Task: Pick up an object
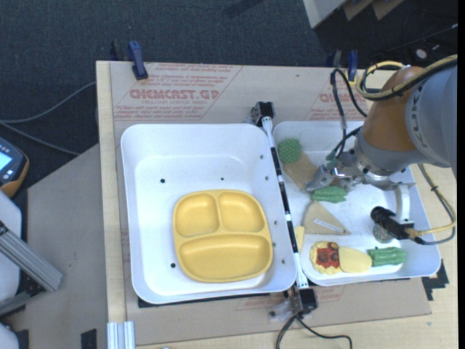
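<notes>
The right bin point(425, 266) holds several toy foods. A green round piece point(289, 150) lies at its far left, with a tan wedge point(298, 170) just below it. A green leafy piece point(329, 193) lies mid-bin, and a pale triangular slice point(322, 219) sits nearer the front. Along the front wall lie a pizza-like piece with red topping point(325, 257), a yellow piece point(354, 260) and a green piece point(386, 257). My gripper point(332, 177) hangs low over the green leafy piece, right above it. Nothing shows between its fingers.
A yellow three-compartment plate point(220, 235) lies in the left bin point(138, 195). The grey arm with its orange band point(389, 115) crosses the right bin's far right side. A black clip point(263, 111) sits at the top of the divider between the bins.
</notes>
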Motion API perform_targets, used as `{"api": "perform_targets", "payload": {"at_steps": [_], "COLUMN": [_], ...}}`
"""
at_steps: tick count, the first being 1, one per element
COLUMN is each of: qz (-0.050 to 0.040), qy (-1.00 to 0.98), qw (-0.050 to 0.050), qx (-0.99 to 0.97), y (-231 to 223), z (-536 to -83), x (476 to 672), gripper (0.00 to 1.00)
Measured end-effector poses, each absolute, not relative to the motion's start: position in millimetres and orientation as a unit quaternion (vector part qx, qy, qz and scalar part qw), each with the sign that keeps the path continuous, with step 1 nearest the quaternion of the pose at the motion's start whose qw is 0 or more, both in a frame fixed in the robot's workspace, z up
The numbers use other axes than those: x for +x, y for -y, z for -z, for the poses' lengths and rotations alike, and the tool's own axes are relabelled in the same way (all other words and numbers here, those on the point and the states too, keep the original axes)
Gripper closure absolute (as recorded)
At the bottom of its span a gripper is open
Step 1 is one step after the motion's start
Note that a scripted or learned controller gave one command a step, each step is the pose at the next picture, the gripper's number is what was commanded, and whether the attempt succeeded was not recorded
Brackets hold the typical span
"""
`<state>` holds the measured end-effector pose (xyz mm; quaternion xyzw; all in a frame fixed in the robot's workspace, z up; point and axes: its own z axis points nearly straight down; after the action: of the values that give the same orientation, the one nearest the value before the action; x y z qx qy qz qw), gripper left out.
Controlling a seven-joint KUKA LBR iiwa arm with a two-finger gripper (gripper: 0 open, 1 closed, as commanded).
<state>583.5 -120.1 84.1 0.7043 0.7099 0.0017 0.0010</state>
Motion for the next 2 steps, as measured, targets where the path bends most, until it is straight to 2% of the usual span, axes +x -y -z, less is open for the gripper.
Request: {"api": "perform_targets", "payload": {"at_steps": [1, 2], "qz": [-0.0048, -0.0020], "qy": [-0.710, -0.707], "qw": [0.004, 0.003], "qx": [0.704, 0.708], "y": [64.5, 81.1], "z": [-191.9, -253.5], "x": [593.7, 560.4], "gripper": [1.00, 1.00]}}
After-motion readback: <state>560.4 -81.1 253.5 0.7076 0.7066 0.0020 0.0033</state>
